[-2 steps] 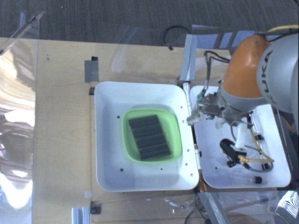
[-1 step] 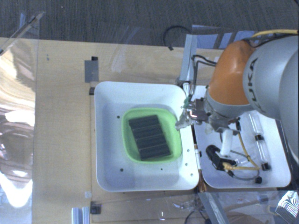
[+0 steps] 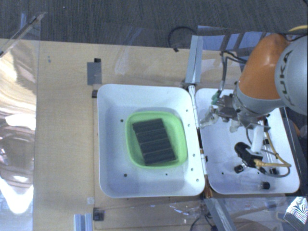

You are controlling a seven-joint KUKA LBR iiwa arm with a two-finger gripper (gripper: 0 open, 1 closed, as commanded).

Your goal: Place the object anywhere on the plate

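Note:
A dark grey ridged rectangular block (image 3: 154,141) lies flat on the lime-green square plate (image 3: 133,129), slightly turned, covering most of the plate's middle. The plate sits in the middle of the left white bin (image 3: 110,129). My gripper (image 3: 212,113) hangs over the upper left part of the right bin (image 3: 221,177), close to the wall between the two bins. It is well to the right of the block and plate and touches neither. Nothing shows in the gripper.
The grey and orange arm (image 3: 269,76) covers the upper right of the right bin. A metal post (image 3: 195,61) stands behind the gap between the bins. The bench's wooden top (image 3: 62,129) lies open to the left.

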